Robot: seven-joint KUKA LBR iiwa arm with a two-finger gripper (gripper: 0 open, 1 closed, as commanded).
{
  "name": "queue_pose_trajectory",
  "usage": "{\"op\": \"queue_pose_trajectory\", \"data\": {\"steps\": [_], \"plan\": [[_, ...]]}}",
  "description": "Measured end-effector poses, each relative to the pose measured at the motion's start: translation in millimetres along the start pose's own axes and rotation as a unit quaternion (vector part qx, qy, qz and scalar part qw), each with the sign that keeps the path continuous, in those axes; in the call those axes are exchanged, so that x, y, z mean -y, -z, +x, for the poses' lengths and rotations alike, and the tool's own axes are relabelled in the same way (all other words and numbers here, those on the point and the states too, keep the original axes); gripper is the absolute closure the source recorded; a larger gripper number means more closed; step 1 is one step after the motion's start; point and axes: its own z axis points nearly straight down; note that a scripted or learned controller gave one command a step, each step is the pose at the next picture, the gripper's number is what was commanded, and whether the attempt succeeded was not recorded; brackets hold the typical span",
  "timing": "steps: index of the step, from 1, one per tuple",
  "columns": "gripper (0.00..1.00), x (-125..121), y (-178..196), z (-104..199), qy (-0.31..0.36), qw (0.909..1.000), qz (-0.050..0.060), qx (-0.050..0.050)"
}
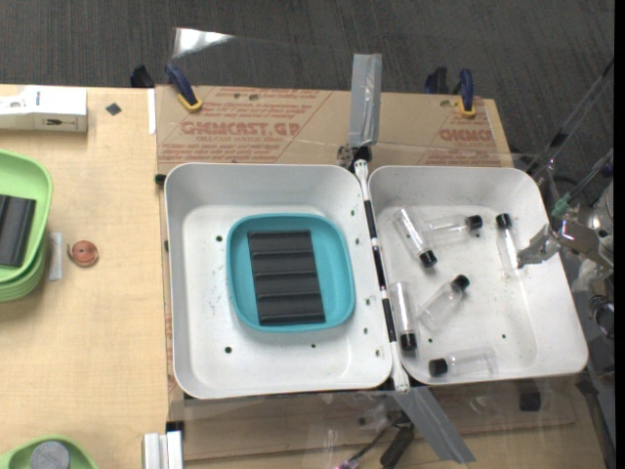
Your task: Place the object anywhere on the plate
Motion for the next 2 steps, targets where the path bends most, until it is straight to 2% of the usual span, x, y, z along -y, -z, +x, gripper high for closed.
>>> {"op": "queue_pose_trajectory", "data": {"steps": [1,2], "plan": [[0.00,26.0,130.5,-9.2,-0.007,1.0000,0.000,0.000],[0.00,-28.1,245.3,28.2,-0.084,0.9965,0.000,0.001]]}}
